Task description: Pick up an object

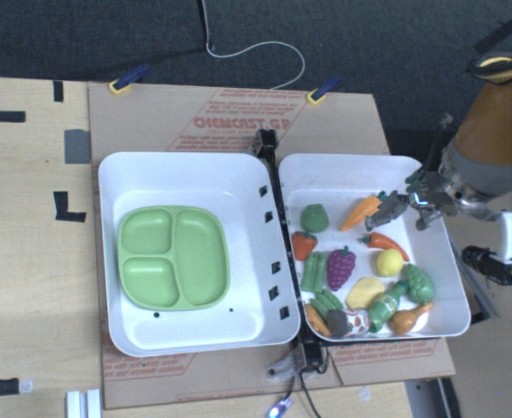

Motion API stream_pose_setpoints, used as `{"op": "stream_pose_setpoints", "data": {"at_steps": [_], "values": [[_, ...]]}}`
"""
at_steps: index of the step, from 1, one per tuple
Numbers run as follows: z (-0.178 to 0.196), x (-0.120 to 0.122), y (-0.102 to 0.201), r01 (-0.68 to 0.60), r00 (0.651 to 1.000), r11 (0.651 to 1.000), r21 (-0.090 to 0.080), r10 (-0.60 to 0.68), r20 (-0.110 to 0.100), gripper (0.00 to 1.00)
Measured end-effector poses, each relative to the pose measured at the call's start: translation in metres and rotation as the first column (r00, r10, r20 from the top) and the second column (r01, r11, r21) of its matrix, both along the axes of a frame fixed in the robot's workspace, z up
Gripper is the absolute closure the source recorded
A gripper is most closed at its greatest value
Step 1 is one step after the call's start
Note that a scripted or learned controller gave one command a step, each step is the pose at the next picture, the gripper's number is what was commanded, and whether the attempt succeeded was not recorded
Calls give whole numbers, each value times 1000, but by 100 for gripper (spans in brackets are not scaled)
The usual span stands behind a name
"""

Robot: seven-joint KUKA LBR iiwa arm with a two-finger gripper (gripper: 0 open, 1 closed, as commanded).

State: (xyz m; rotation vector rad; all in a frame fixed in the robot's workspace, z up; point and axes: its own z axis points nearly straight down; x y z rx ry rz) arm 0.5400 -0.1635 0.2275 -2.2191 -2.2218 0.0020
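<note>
While the gripper (394, 209) hovered low over the right bin (439, 320), whether its fingers were apart or together could not be told. A toy carrot (360, 211) lay just beside its tip, a purple grape bunch (340, 266) and yellow lemon (390, 263) below it, and the green divided plate (173, 257) sat well apart in the left bin (117, 181).

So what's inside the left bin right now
The left bin holds a green divided plate with three compartments, lying flat toward its left side. Nothing rests on the plate. A few small dark specks dot the white floor. Whatever is under the plate is covered.
</note>
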Motion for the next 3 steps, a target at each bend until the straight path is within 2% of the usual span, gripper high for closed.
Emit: {"op": "stream_pose_setpoints", "data": {"at_steps": [1, 2, 3], "values": [[29, 55, 85, -10, 1000, 1000, 0, 10, 6, 0], [75, 57, 182, -12, 1000, 1000, 3, 12, 6, 0], [22, 39, 265, -9, 1000, 1000, 2, 9, -5, 0]]}}
